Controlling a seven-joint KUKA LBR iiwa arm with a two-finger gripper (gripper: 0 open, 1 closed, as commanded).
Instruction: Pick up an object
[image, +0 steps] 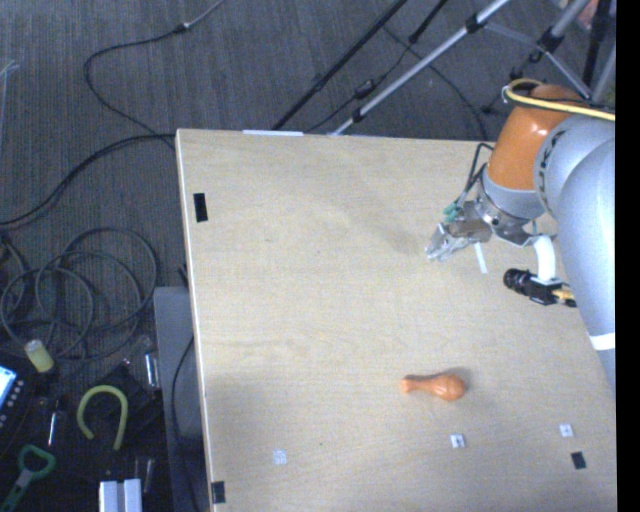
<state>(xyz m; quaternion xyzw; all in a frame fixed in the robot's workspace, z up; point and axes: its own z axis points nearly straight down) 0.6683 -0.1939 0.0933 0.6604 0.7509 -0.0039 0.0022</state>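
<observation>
In the camera view, a small orange pear-shaped object with a narrow neck (435, 386) lies on its side on the pale wooden board (330, 300), toward the near right part. The two-finger gripper (445, 245) is over the board's far right, well apart from the orange object and farther back; nothing sits between its fingers, and whether they stand apart or together cannot be told. No writing is legible. A black rectangular marker (201, 207) sits near the board's left edge. Dark cables (80, 290) coil on the grey carpet left of the board.
</observation>
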